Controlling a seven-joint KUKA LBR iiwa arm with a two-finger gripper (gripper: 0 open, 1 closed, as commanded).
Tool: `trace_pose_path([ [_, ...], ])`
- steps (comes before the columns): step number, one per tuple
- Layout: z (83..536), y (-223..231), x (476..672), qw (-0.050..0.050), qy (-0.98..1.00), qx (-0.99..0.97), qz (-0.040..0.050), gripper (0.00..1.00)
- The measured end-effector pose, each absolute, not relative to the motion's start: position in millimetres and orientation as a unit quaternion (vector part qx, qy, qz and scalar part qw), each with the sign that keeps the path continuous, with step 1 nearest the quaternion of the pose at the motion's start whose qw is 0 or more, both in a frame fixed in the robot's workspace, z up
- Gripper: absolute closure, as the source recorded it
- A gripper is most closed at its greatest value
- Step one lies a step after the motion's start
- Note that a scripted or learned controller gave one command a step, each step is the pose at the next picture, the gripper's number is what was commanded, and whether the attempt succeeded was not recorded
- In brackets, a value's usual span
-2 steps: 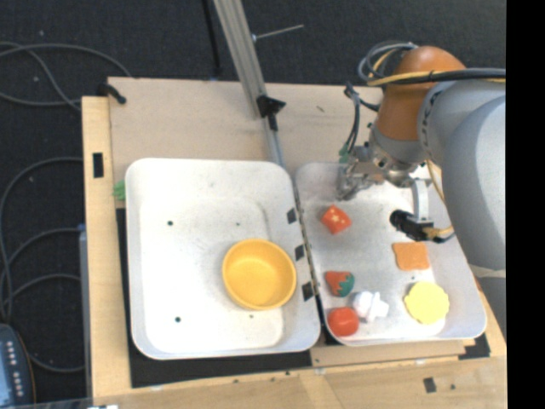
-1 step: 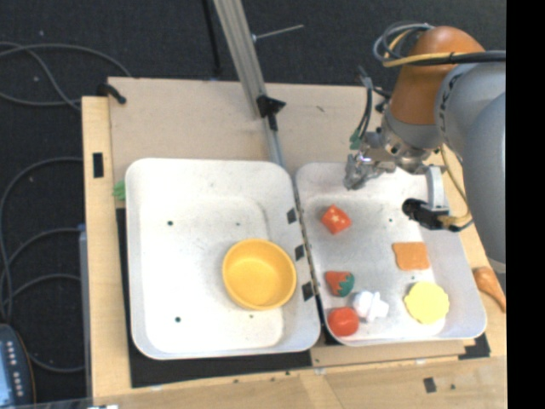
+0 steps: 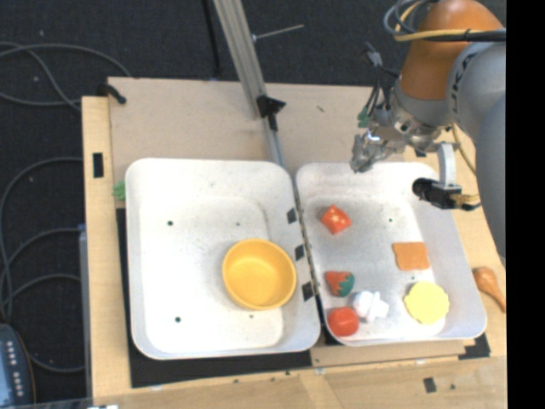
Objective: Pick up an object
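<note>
My gripper (image 3: 364, 158) hangs above the far edge of the right bin (image 3: 375, 186), pointing down with nothing seen between its fingers. Below it in that bin lie a small red-orange piece (image 3: 335, 219), an orange square slab (image 3: 411, 256), a red strawberry-like toy with a green top (image 3: 340, 283), a white lumpy object (image 3: 370, 305), a red round object (image 3: 343, 320) and a yellow disc (image 3: 426, 302). The red-orange piece is the nearest, a short way toward the camera and left of the gripper.
The left bin (image 3: 170, 203) holds a yellow bowl (image 3: 258, 273) near its right wall. A metal post (image 3: 243, 49) slants up behind the bins. An orange object (image 3: 488, 284) lies on the bench right of the right bin.
</note>
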State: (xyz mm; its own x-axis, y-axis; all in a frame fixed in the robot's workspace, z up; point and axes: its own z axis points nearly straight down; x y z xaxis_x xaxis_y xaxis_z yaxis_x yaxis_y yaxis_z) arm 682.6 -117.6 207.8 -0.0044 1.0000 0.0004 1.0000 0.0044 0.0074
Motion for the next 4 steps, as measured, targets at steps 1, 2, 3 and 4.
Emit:
trace_pose_path([
  [1,253.0,-117.7,680.2,0.002,0.709,0.705,0.0025,1.00],
  [2,262.2,-66.2,658.1,-0.001,0.710,0.704,0.0015,1.00],
  [3,259.0,-14.3,645.9,-0.001,0.710,0.704,0.0005,1.00],
  [4,246.8,37.0,624.6,-0.001,0.709,0.705,-0.0005,1.00],
])
